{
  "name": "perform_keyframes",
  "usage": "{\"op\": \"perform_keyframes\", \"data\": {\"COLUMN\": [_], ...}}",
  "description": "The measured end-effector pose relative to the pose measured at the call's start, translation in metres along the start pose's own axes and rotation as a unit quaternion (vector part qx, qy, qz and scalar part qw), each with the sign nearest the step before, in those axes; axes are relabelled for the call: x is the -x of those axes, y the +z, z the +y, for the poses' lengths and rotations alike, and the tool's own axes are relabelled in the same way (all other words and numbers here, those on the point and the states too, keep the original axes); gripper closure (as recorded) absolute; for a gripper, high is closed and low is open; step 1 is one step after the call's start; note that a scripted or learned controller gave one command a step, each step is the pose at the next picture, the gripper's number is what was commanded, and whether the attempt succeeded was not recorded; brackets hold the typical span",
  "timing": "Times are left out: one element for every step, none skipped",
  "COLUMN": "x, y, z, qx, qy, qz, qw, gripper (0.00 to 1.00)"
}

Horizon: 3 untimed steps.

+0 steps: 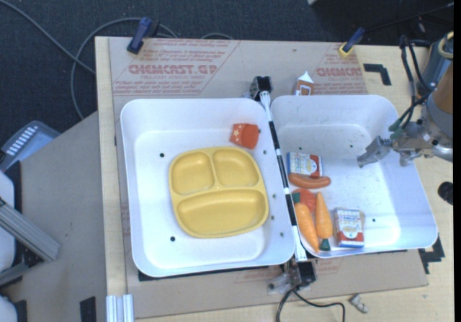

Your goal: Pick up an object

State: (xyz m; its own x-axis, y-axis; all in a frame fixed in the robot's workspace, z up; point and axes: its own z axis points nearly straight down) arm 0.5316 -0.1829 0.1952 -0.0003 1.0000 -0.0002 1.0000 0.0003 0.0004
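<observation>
From above the desk [216,61], you see the claw [374,151] reaching in over the right bin [403,191] from its right rim, nothing visibly between its fingers, though you cannot tell how far they part. The graspable objects lie along that bin's left side: a small carton [303,165], a sausage [310,182], two carrots [315,221] and a juice box [349,227]; in the left bin [144,169] sit a yellow divided plate [217,191] and a small orange block [245,135].

orange block [245,135]: small, alone, upper part of left bin, above the yellow tray.
small cartons [303,164]: two, right bin's left side; second [348,227] lower.
sausage [310,181]: lying crosswise between them.
carrots [315,221]: two, side by side, lower left corner.
</observation>
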Motion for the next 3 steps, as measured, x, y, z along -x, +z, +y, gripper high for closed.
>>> {"op": "perform_keyframes", "data": {"x": [-0.090, -0.089, -0.091], "y": [-0.006, 0.097, 0.106], "z": [0.083, 0.058, 0.085], "qx": [0.001, 0.000, 0.006], "qy": [-0.001, 0.000, 0.000], "qz": [0.001, 0.000, -0.001], "qw": [1.0000, 1.0000, 1.0000], "gripper": [0.00, 0.00, 0.00]}}
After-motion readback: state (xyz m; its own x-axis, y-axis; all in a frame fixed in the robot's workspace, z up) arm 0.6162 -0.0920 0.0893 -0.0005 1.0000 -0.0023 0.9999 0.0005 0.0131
